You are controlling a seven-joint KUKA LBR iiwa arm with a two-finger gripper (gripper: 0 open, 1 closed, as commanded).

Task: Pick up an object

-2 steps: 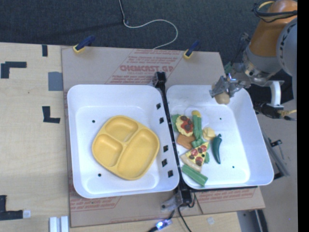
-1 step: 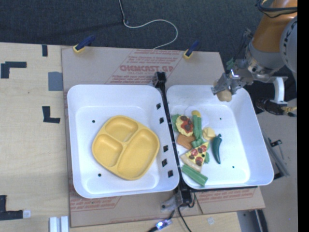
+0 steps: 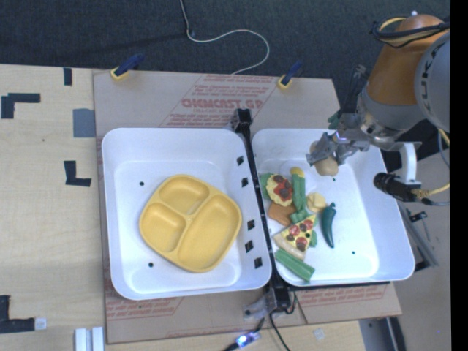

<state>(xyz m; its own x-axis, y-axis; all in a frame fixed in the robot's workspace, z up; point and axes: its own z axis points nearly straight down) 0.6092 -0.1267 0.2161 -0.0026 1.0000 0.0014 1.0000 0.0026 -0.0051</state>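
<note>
My gripper [image 3: 327, 158] hangs over the upper middle of the right bin [image 3: 380, 240], shut on a small tan food piece [image 3: 329, 168] that shows between its fingertips. Below it, along the bin's left side, lies a pile of toy food: a red and yellow piece [image 3: 278, 189], a green pod [image 3: 298, 190], a pale yellow piece [image 3: 316, 199], a brown piece [image 3: 278, 213], a pizza slice [image 3: 297, 234], a dark green pepper [image 3: 327, 224] and a green stick [image 3: 294, 265].
A yellow divided plate [image 3: 191, 221] lies in the left bin [image 3: 121, 196]. The divider between the bins [image 3: 252, 196] carries black clips. The arm's orange band [image 3: 398, 64] stands at the upper right. A white cable [image 3: 227, 35] runs behind the bench.
</note>
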